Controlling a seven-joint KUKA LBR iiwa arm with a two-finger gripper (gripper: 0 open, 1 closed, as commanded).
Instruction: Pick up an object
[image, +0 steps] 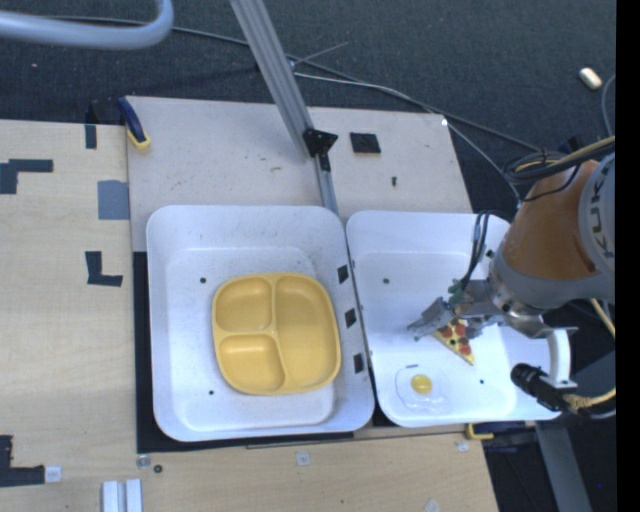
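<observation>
Camera view. The gripper (432, 322) sits low inside the right bin (400, 240), at the end of the arm (550, 250) reaching in from the right. Its grey fingers point toward the left of the picture; whether they stand apart or together I cannot tell, as they merge into one dark shape at this angle. Nothing is seen between them.

Directly beside the gripper, on its near side and partly under the wrist, lies a pizza slice (458, 341), a flat toy wedge with red and yellow markings. It appears to touch or nearly touch the fingers, but it lies on the bin floor and is not held. Further toward the near rim, just beyond the slice, lies a fried egg (421, 385), white with a yellow yolk, also flat on the floor.

Well to the gripper's left, across the dividing rims, the left bin (180, 240) holds a yellow tray (276, 333) with three compartments.

Assessment: the slice is the closest candidate. It is judged light, stiff and thin, likely smooth plastic, so prone to slide. Best hold is across its narrow width, fingers straddling both long edges and pressed to the floor.
</observation>
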